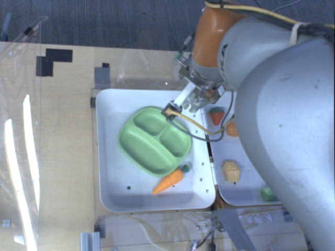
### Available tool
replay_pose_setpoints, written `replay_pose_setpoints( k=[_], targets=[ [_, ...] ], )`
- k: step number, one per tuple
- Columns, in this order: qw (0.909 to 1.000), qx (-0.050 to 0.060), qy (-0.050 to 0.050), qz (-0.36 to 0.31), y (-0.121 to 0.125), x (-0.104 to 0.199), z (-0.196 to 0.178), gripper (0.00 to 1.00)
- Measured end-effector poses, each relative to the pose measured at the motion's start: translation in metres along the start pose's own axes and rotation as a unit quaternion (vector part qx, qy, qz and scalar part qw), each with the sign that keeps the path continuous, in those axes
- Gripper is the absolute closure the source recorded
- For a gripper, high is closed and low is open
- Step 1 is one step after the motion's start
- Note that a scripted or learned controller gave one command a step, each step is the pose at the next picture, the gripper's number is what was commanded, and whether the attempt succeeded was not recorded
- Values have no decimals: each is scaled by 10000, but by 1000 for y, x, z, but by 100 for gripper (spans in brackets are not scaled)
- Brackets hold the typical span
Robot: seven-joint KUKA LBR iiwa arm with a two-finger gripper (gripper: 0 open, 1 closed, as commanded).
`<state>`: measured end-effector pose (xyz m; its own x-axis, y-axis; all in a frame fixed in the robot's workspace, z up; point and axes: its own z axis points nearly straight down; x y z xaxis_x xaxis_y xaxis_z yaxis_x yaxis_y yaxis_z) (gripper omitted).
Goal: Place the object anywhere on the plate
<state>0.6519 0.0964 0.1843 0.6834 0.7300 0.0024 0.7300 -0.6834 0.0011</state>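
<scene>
Carrot (pixel 168 181), probably the thing to be moved, is seen lying just off the plate (pixel 152 140), well below the wrist (pixel 201 85), which is hung over the plate's far corner as if for a drop. Whether the grip is open or clenched can't be told tbh.

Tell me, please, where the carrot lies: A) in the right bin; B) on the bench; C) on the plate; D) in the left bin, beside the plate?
D: the carrot lies on the left bin's floor, just off the plate's rim.
</scene>
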Motion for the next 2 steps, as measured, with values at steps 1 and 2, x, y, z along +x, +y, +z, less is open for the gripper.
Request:
replay_pose_setpoints(
  k=[1,2],
  targets=[
    [9989,-7,4,-470,30,-12,-1,100],
    [10000,-8,5,-18,67,-48,-25,100]
  ],
)
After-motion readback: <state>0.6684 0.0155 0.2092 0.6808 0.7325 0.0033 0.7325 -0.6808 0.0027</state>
